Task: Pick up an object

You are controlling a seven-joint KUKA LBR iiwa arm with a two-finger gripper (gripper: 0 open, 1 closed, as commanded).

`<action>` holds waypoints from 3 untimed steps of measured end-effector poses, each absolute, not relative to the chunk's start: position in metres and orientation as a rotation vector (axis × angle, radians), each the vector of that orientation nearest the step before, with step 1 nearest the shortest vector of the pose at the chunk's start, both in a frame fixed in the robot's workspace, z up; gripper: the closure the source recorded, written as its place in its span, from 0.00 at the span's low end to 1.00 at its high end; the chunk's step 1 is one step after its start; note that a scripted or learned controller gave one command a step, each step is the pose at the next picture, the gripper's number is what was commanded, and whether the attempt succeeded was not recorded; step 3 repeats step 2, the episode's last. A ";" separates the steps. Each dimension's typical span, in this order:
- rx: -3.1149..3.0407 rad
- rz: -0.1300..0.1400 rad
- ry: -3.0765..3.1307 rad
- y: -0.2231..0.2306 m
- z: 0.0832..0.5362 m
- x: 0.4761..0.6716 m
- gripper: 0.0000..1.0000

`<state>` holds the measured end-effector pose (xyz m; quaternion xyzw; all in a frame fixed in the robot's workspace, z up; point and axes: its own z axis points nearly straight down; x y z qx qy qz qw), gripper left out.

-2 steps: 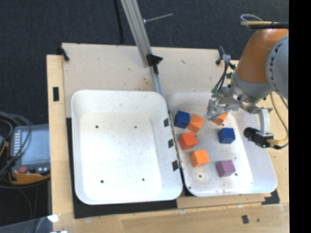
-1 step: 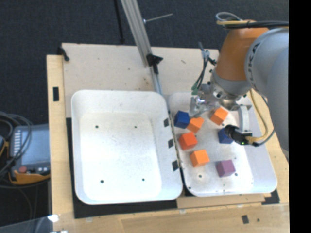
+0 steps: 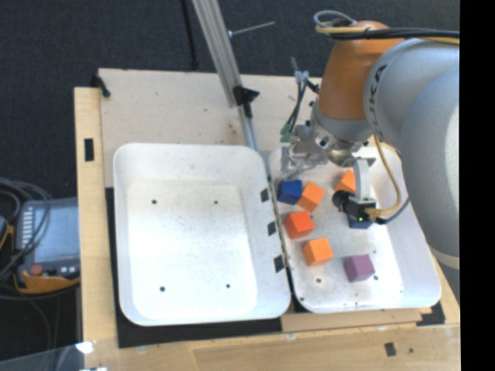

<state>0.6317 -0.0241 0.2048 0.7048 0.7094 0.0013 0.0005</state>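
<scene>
Blue cube: nearest candidate, upper left of the right bin, close against the wall shared with the left bin.

Camera view. My pincer hangs just above and slightly up-frame of the blue cube, low over the bin's upper left corner. Nothing is visibly between its tips. Whether it is clenched or released, I cannot tell; the wrist hardware blurs together there.

Other pieces in the right bin: orange cube touching or nearly touching the blue one on its right; red-orange cube below them; another orange cube lower still; purple cube toward the lower right; one more orange block partly hidden behind my wrist cabling.

Progress, as I judge it: approach made, no grasp shown, lift not yet done.

Room: tight. The blue cube is crowded by the dividing wall on the left and its orange neighbour on the right. More open floor surrounds the purple cube and the lower orange cube.
</scene>
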 end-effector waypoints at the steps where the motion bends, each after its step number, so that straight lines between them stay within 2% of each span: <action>1: 2.213 0.005 2.229 0.031 0.206 0.646 1.00; 2: 2.213 0.005 2.230 0.084 0.222 0.642 1.00; 3: 2.213 0.005 2.230 0.084 0.222 0.642 1.00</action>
